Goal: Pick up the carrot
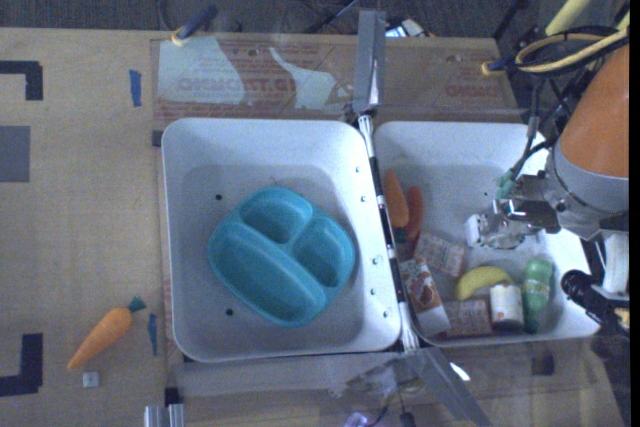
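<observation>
Camera view is showing the gripper (497, 227) hanging over the right bin (440, 140), and whether it is wide or narrow I cannot tell; nothing is visibly in its grasp. Just beside and below it, a banana (482, 281), a green bottle (537, 290) and some small packets are lying in a cluster. Farther toward the bin's left wall, an orange carrot (397, 199) is resting next to a red piece. Across in the left bin (190, 145), a blue divided plate (282, 256) is sitting, and another carrot (102, 335) is lying out on the counter (70, 215). We're looking at the approach step: next, it's needing to travel left and line up over a carrot.
</observation>
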Motion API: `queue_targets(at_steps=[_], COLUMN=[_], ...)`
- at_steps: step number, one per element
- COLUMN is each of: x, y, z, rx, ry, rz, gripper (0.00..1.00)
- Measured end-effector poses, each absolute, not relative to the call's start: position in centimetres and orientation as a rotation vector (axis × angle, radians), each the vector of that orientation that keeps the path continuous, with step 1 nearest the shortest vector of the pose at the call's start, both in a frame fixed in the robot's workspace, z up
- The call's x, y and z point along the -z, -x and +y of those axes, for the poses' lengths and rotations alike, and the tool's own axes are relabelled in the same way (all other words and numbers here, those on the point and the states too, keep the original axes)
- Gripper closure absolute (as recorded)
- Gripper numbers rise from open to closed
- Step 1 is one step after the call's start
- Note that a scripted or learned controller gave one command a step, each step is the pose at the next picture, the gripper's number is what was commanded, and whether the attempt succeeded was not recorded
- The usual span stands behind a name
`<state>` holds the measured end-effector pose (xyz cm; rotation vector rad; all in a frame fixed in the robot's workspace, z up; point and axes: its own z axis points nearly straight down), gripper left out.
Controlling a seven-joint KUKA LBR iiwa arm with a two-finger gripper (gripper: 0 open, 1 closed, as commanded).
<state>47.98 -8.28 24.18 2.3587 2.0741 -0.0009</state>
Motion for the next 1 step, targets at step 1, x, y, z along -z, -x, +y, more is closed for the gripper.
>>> queue_targets(at_steps=[1], x=[-24.17], y=[-47.98], z=[-8.26], rx=[0.001], ry=[-2.358], rz=[2.075], gripper=[0.00])
